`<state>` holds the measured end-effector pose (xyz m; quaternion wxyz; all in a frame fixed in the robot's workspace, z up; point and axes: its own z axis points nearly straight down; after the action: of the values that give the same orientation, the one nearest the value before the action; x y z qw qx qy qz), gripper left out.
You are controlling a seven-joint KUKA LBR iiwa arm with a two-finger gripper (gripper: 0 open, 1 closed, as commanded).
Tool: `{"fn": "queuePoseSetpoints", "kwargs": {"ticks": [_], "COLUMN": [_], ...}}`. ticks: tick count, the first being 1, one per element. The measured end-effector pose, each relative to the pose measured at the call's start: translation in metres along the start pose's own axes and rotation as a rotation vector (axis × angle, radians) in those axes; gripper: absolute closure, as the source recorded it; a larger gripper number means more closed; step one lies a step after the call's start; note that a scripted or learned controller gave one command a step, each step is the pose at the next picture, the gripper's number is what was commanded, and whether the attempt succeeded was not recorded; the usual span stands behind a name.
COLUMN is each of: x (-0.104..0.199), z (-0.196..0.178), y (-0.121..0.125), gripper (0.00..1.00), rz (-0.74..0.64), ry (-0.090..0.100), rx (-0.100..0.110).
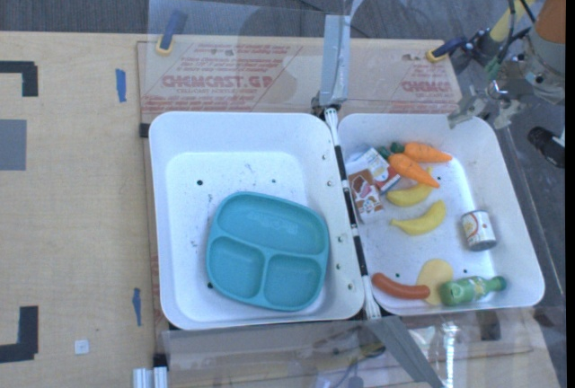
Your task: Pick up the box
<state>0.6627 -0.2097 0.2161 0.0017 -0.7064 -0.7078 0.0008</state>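
The box (367, 182) is a small red and white carton lying flat in the right bin (512, 198), against its left wall. Two orange carrots (418, 162) touch its right side. My gripper (481, 103) hangs over the far right corner of that bin, well away from the box and up to its right, with nothing visibly held. The grey arm with its orange band (552, 13) comes in from the upper right.
The right bin also holds two bananas (420, 219), a tin can (479, 230), a red sausage (401, 287), a green bottle (471, 289) and a yellow piece (435, 274). A teal divided plate (268, 250) lies in the left bin (180, 162).
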Motion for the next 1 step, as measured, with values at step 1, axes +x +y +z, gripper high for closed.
{"fn": "queuePoseSetpoints", "kwargs": {"ticks": [1], "x": [0.0624], "z": [0.0981], "y": [-0.0597], "gripper": [0.00], "rz": [0.072], "ry": [0.000], "rx": [0.000]}}
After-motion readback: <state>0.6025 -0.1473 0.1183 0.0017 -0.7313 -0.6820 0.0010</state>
